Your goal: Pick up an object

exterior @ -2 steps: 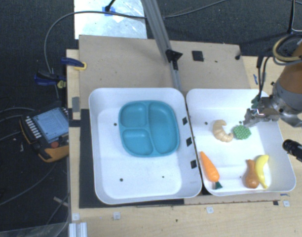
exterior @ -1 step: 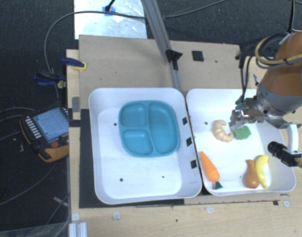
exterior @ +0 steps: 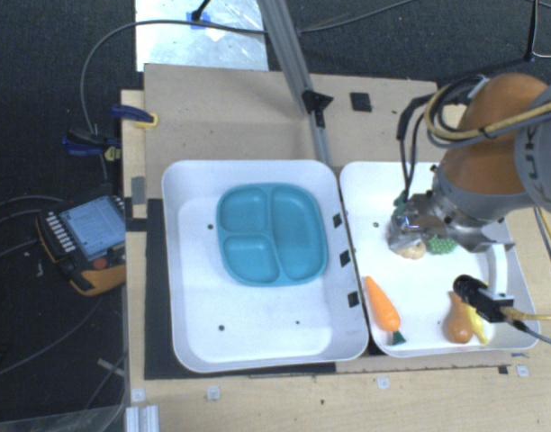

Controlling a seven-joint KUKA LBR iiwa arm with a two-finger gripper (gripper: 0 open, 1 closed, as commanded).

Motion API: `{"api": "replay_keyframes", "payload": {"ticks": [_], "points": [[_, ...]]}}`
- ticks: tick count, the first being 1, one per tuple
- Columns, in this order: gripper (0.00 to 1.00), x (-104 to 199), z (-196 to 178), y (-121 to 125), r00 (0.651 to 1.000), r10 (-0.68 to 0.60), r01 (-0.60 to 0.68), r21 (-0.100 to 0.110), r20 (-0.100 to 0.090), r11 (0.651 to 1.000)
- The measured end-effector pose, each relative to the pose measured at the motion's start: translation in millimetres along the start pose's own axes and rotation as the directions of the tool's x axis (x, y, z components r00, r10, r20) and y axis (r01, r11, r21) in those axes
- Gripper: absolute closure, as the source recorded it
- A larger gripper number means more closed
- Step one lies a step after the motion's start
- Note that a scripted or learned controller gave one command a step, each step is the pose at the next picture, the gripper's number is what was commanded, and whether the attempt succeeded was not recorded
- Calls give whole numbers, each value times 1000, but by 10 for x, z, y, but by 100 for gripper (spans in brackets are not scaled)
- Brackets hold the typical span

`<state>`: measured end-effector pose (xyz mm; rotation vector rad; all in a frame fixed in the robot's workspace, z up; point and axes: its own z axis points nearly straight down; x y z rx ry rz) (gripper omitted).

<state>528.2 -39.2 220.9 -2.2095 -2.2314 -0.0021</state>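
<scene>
Camera view: tapered orange carrot (exterior: 382,306)

Tan worktop (exterior: 230,115) carrying two shallow white bins, left bin (exterior: 190,331) holding a blue divided plate (exterior: 271,234) at frame centre, handheld control pendant (exterior: 85,241) lying on dark carpet at left, blue and yellow clamps (exterior: 122,129) gripping the worktop's upper left edge, cables trailing across the floor

Tan bench (exterior: 230,106), two white bins (exterior: 194,331), perhaps clamps (exterior: 131,115)
</scene>
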Motion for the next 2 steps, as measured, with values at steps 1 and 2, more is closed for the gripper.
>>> {"api": "replay_keyframes", "payload": {"ticks": [1, 2], "points": [[100, 627, 23, -89, 1000, -1, 1, 0, -1, 1000], [100, 1127, -91, -160, 1000, -2, 2, -2, -1, 1000]]}}
